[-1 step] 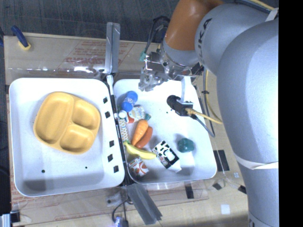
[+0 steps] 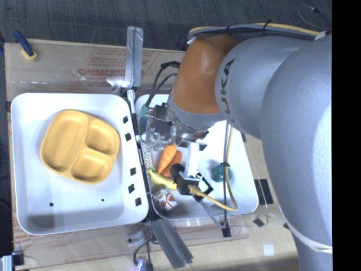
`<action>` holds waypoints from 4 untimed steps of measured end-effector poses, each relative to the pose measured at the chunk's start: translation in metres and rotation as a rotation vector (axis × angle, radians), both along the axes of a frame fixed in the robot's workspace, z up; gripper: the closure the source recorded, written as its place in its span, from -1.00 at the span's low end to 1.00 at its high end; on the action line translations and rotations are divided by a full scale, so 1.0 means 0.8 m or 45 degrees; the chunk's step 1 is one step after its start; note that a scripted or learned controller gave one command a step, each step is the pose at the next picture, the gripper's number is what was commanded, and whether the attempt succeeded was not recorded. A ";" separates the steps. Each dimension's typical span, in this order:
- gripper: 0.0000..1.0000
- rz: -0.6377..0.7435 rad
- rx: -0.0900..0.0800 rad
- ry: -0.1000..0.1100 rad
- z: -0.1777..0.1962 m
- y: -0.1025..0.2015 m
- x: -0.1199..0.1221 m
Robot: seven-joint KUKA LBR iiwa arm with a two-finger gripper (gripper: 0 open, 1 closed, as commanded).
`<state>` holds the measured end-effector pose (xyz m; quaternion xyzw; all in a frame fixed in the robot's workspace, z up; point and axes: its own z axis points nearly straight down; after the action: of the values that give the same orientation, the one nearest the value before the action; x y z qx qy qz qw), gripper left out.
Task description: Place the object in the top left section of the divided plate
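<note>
The gripper [image 2: 163,145] is low in the right bin [image 2: 245,191], but I cannot tell its state. The carrot [image 2: 165,158] lies just below it. A good grasp takes the carrot across its width. The plate [image 2: 80,145] waits far left of it.

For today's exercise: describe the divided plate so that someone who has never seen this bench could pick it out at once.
Start with the two white bins side by side and take the left bin, away from the grey arm. The divided plate lies in its upper half. It is the yellow dish with rounded corners, split into three hollows, and nothing else in that bin shares its colour.
</note>
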<state>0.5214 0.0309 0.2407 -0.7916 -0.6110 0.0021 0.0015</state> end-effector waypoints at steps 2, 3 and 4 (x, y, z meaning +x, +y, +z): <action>-1.00 0.370 0.001 -0.001 -0.063 0.071 0.047; 1.00 0.375 0.001 0.003 -0.051 0.071 0.047; 1.00 0.743 0.003 0.001 -0.062 0.061 0.041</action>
<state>0.5542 0.0797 0.1912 -0.5825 -0.8128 0.0018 0.0020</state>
